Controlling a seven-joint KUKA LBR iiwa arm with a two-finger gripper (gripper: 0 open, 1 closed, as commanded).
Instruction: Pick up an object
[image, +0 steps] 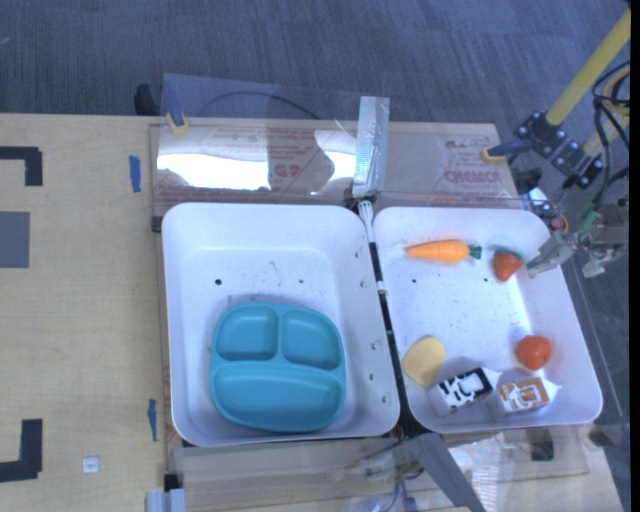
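Observation:
The right bin holds several small items. An orange carrot lies near its far wall, with a small red strawberry-like piece to its right. A red tomato sits at the right side. A yellow piece, a black-and-white toy and an orange-and-white box lie along the near wall. My gripper hovers over the bin's far right rim, just right of the strawberry-like piece. It is open, with nothing between its fingers.
The left bin holds a blue divided plate. A clear panel and a metal post stand behind the bins. Cables and a yellow bar are at the far right.

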